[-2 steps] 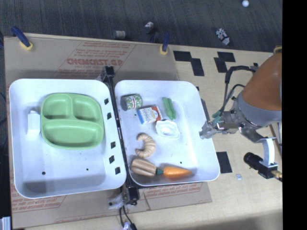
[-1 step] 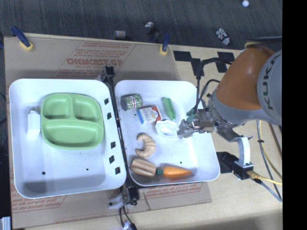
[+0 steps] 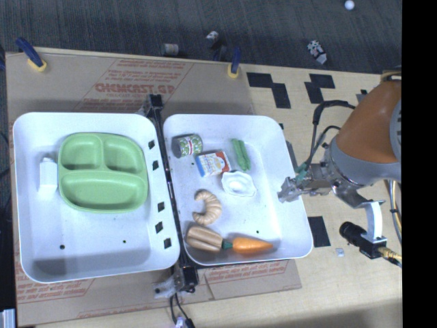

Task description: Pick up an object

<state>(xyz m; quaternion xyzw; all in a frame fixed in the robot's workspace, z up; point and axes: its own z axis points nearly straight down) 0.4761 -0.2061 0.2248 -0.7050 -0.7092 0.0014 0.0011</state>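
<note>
The right bin (image 3: 273, 132) holds a small can (image 3: 186, 145), a red and white carton (image 3: 211, 162), a green pod (image 3: 240, 154), a white cup (image 3: 237, 184), a croissant (image 3: 207, 207), a tan bread roll (image 3: 203, 238) and an orange carrot (image 3: 252, 245). My gripper (image 3: 290, 190) hangs over the right rim of that bin, to the right of the white cup. Nothing shows between its fingers. The grey and orange arm (image 3: 365, 139) reaches in from the right.
The left bin (image 3: 27, 238) holds a green divided tray (image 3: 102, 171) and a small white object (image 3: 48, 176) by its left wall. A black hinge strip (image 3: 162, 183) runs between the bins. Clamps and small loose parts lie at the bench's far edge.
</note>
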